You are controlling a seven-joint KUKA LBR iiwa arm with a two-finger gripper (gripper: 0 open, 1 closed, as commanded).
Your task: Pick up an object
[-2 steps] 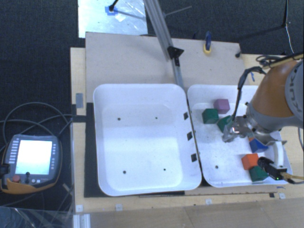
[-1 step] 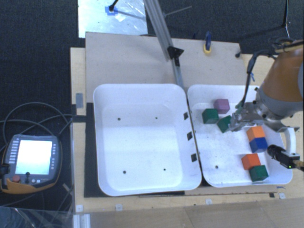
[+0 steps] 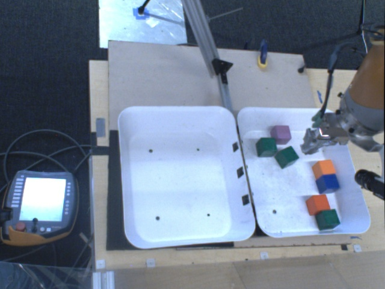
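Several small blocks lie in the right bin [image 3: 355,224]. A purple block [image 3: 280,133] and two green blocks [image 3: 266,146] [image 3: 286,156] cluster near its back left. An orange block [image 3: 323,168] touches a blue block [image 3: 328,183] at mid right, and an orange block [image 3: 317,204] sits beside a dark green block [image 3: 328,220] near the front right. My gripper [image 3: 313,142] hangs over the right bin's back right part, to the right of the purple block and above the orange and blue pair. I see no block between its fingers.
The left bin [image 3: 129,161] lies alongside, sharing a hinged middle wall [image 3: 240,172]. A teach pendant [image 3: 39,206] with cables rests at the far left. A slanted metal pole [image 3: 204,35] and a blue-and-yellow clamp [image 3: 263,53] stand behind the bins.
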